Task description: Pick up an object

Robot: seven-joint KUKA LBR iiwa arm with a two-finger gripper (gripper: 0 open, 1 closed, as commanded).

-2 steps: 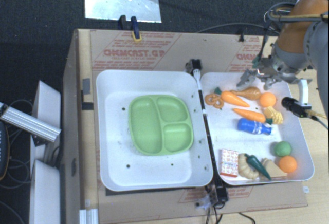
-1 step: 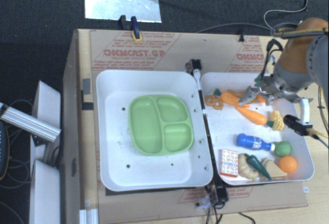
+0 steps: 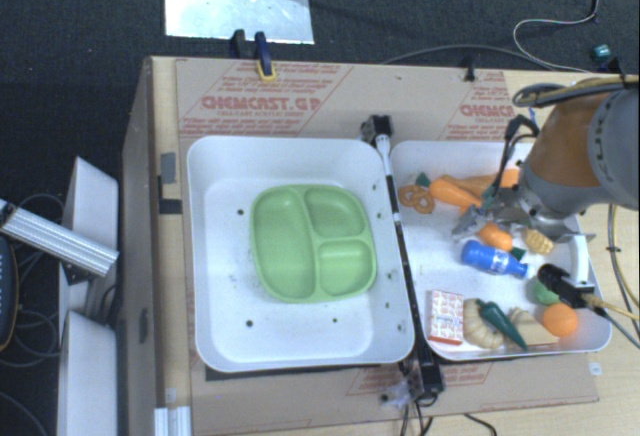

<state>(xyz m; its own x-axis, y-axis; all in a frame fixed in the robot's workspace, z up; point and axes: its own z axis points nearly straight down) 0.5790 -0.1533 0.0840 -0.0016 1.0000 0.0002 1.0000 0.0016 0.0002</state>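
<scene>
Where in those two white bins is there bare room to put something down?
Left bin: bare floor rings the green divided plate, widest at its left. Right bin: one bare strip by the divider, between pretzel and small carton. Elsewhere toys and the gripper crowd it.

arm [image 3: 600, 149]: grey | orange band above wrist | dark cable alongside

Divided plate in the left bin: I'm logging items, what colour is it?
Light green divided plate, clearest in the camera view.
</scene>
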